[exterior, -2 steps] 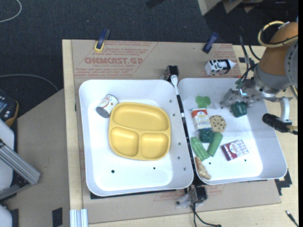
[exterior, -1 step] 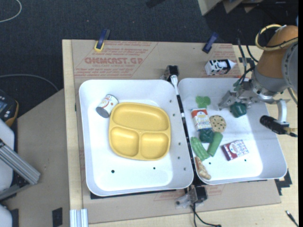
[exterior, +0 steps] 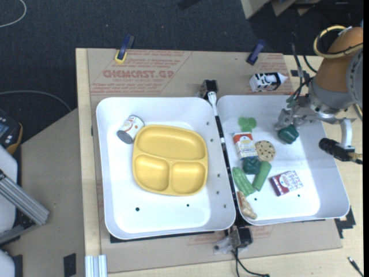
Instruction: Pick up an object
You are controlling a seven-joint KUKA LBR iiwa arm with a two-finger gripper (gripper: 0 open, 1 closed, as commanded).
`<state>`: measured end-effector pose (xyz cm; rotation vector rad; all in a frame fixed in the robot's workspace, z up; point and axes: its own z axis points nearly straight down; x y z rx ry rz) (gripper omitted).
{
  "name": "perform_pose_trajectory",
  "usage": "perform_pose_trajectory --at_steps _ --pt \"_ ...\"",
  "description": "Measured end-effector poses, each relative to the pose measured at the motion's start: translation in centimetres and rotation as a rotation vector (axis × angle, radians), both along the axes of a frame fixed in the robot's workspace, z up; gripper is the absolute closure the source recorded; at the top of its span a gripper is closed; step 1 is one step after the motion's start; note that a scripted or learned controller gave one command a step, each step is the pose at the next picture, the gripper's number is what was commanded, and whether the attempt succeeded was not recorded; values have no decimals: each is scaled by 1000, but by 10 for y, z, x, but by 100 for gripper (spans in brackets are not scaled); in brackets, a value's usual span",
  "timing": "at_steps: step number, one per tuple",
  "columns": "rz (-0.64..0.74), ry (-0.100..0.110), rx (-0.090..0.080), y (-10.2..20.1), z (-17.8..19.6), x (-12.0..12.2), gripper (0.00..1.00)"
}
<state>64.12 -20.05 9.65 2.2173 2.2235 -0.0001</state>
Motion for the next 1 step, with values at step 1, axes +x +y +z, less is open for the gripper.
perform_pose_trajectory --at_steps 1 --pt "-1 -6 -1 8 48 -1 100"
